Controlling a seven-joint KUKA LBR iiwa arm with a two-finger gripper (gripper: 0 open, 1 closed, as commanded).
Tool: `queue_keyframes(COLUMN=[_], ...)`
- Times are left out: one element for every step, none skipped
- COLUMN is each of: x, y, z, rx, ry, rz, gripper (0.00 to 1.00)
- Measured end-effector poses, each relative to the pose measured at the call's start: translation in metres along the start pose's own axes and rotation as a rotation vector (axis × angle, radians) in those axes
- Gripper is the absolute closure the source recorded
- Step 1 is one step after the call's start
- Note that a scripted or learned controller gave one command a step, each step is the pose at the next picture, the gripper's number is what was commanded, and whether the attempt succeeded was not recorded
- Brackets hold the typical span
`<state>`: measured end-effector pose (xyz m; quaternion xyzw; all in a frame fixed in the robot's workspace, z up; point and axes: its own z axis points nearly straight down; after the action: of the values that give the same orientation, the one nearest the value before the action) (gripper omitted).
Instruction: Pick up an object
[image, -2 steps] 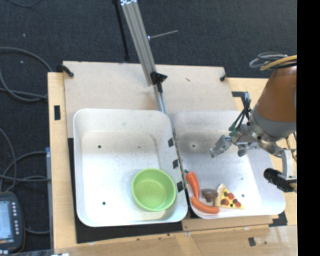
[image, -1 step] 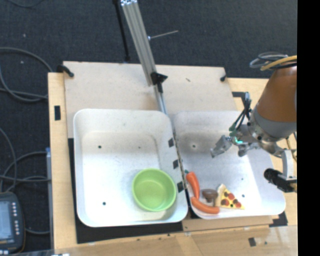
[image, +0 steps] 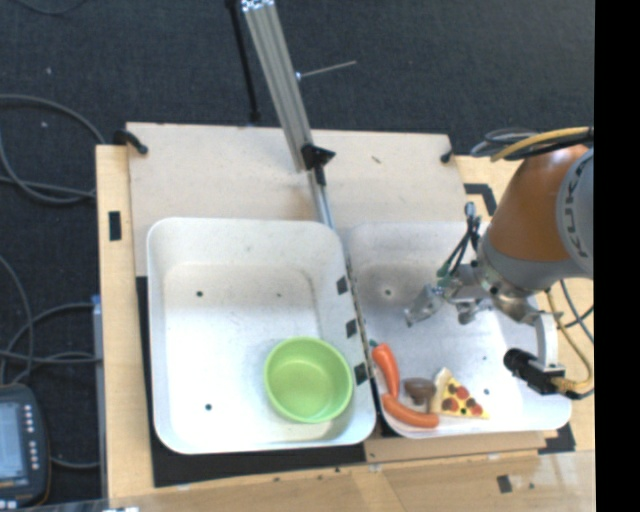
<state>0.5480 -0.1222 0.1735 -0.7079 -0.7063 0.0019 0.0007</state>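
Green bowl (image: 308, 378) sits in the left bin (image: 200, 250), near its front right corner. Carrot (image: 387, 368), sausage (image: 408, 412) and pizza slice (image: 459, 397) lie at the right bin's (image: 400, 250) front edge. Farther back, the claw (image: 440, 303) hovers over bare floor, gripping nothing; its spread I cannot tell.

I find no readable text, label, brand, number or sign from my station. The small device (image: 20, 445) at the lower left edge has a screen, but it is too small and blurred to read. The white bins (image: 240, 240) and bench (image: 200, 170) carry no legible marking.
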Motion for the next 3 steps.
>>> queue_keyframes(x=[0.002,0.0,0.0], y=[0.006,0.006,0.007], z=[0.06,0.073,0.062], rx=[0.0,-0.002,-0.006], ry=[0.0,-0.001,0.002], rz=[0.0,0.0,0.006], gripper=[0.0,0.0,1.0])
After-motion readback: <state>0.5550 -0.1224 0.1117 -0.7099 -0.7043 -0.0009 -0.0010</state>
